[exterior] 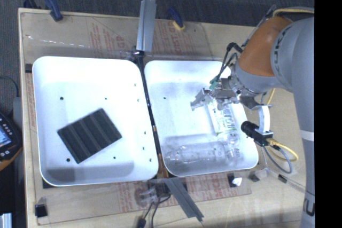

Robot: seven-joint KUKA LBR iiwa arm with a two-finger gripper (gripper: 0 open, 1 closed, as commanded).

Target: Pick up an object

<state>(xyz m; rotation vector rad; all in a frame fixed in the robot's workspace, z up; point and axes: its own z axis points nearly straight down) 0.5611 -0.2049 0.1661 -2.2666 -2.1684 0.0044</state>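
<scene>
In the right bin (176,75), two clear plastic bottles lie near the front right corner. One bottle (195,154) lies lengthwise along the front wall. A second, labelled bottle (224,121) lies at right angles to it, pointing toward the back. My gripper (204,99) hangs low over the right bin, just above the far end of the labelled bottle. The wrist hides part of that end. A black ridged flat pad (89,134) lies at a slant in the left bin (80,69).
The grey arm with its orange band (264,53) reaches in over the right bin's right rim. A cable and black connector (256,134) hang beside that rim. A metal bar (145,24) stands at the back between the bins, and blue clamps (53,8) hold the board's far edge.
</scene>
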